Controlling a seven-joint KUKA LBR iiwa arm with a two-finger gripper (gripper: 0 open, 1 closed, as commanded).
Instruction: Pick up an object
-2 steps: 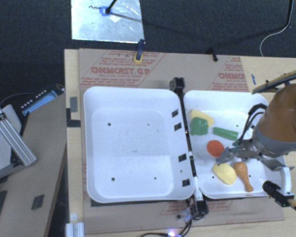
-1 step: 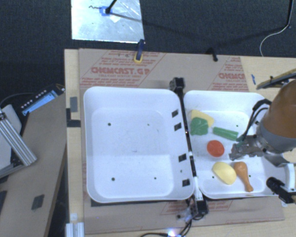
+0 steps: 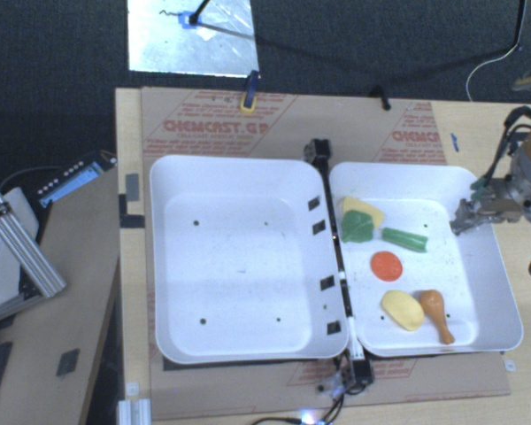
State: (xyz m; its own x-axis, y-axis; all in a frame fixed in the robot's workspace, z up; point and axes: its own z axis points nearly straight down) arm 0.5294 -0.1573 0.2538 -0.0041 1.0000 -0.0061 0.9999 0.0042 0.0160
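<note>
The right bin (image 3: 487,273) holds several toy foods: a yellow wedge (image 3: 365,209) with a green leafy piece (image 3: 357,227) against it, a green bean-like piece (image 3: 405,238), a red disc (image 3: 387,266), a yellow lemon-like lump (image 3: 402,310) and a brown drumstick (image 3: 437,313). My gripper (image 3: 461,219) hangs over the right bin's right rim, to the right of the green bean piece. Nothing shows between its fingers.
The left bin (image 3: 239,264) stands beside the right one, joined by a black clip strip (image 3: 327,237). A cardboard sheet (image 3: 212,118) lies under both. A metal plate (image 3: 190,25) sits at the back. A rail (image 3: 18,246) and remote (image 3: 71,180) stand at left.
</note>
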